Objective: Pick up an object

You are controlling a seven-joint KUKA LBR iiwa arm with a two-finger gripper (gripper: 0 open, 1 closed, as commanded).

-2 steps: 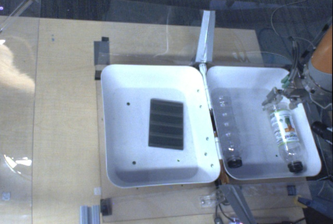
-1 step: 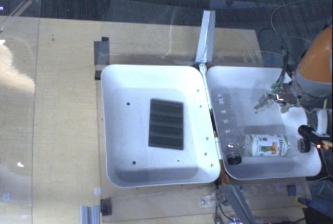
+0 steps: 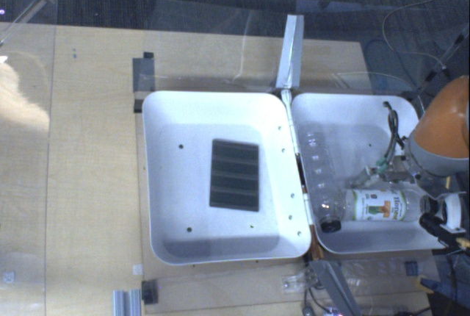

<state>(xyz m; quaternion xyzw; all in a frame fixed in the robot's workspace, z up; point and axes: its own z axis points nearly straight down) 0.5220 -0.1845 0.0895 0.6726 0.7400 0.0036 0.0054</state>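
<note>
Down in the right bin (image 3: 345, 112), a small bottle (image 3: 376, 205) with a green-and-white label lies on its side near the front edge, a clear cup (image 3: 317, 171) along the left wall beside it. Above, the gripper (image 3: 387, 169) hangs just behind the bottle, and whether it is apart or together I cannot tell. A dark ridged block (image 3: 235, 175) sits mid-floor in the left bin (image 3: 165, 131). Risk, as I judge it: the round bottle rolls off a descending pinch, leaving the grasp closing on nothing.

Two white bins (image 3: 220, 105) on a pale wood counter (image 3: 81, 160) — one holds a dark ribbed slab (image 3: 235, 175), the other a white bottle (image 3: 376, 206), label seemingly green and orange.
</note>
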